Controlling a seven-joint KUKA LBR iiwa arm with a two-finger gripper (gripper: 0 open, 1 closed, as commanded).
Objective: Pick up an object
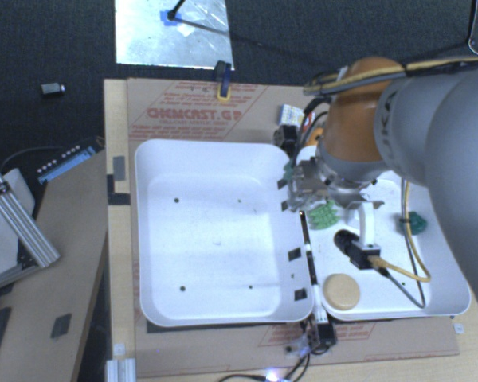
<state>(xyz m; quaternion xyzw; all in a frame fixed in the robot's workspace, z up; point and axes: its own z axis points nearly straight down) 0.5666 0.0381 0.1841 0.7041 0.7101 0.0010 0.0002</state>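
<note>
Dark carpet surrounds a bench bearing two white bins [211, 153]. Low in the right bin [446, 297], the gripper [309, 197] is seen near a green object [323, 215]; jaw state cannot be told. Nothing appears lifted; the pick is judged unfinished.

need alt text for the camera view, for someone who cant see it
A grey robot arm with an orange band reaches from the right over the right white bin, its gripper low beside a light green object. That bin also holds a round tan disc and a dark green piece.
</note>
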